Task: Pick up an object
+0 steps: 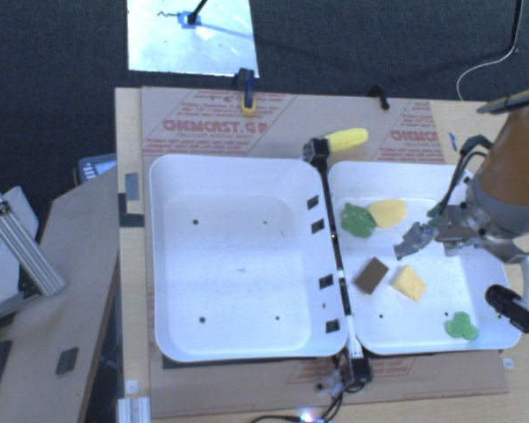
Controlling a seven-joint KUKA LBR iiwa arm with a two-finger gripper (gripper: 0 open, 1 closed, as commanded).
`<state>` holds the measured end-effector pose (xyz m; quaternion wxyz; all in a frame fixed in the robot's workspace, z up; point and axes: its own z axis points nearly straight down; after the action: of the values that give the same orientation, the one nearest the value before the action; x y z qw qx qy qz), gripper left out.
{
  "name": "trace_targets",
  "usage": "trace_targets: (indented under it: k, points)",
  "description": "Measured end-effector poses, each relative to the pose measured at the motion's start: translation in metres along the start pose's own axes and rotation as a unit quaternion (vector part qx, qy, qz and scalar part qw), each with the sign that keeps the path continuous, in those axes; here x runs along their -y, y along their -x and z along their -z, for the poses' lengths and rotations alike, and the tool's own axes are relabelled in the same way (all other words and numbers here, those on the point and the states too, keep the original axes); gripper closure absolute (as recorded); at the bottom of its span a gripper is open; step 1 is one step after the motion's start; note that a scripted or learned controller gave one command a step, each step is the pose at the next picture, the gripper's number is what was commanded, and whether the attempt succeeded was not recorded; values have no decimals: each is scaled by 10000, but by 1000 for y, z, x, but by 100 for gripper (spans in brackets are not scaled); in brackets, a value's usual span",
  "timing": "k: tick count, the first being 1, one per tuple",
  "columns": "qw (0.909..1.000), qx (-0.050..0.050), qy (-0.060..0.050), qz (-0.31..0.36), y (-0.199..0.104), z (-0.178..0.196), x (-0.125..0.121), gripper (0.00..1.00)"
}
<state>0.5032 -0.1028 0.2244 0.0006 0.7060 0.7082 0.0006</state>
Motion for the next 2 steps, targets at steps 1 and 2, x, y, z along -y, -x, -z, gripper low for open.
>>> trace_targets:
  k: [1,2]
  points:
    - [10000,11,-19,-13,-16,-137,18,0]
    - [10000,7,17,-10,-15,-121,15,100]
